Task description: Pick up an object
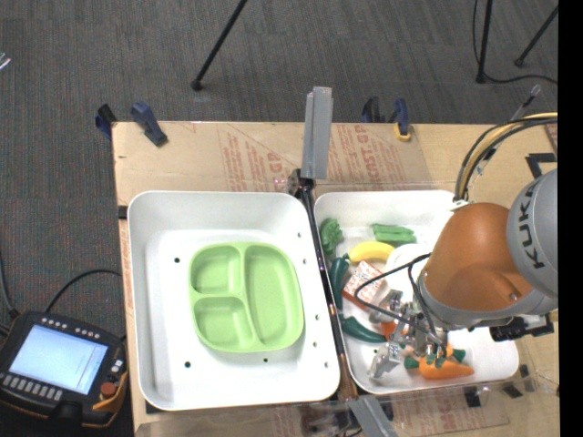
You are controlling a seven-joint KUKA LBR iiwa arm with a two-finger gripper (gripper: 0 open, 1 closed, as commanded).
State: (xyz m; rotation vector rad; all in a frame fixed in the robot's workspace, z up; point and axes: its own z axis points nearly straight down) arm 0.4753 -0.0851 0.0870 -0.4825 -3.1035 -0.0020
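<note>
Reaching in from the right, the arm hangs its gripper (407, 342) low over the right bin (437, 200), just beside a toy carrot (441, 366). Whether it grips anything cannot be told. The left bin (159, 221) holds a green divided plate (246, 297).

Scene evenly lit from overhead, fairly bright. Whites of left bin (146, 244) nr blown out. Soft shadows only. Slight blur throughout; dark carpet (109, 44) grainy.
</note>
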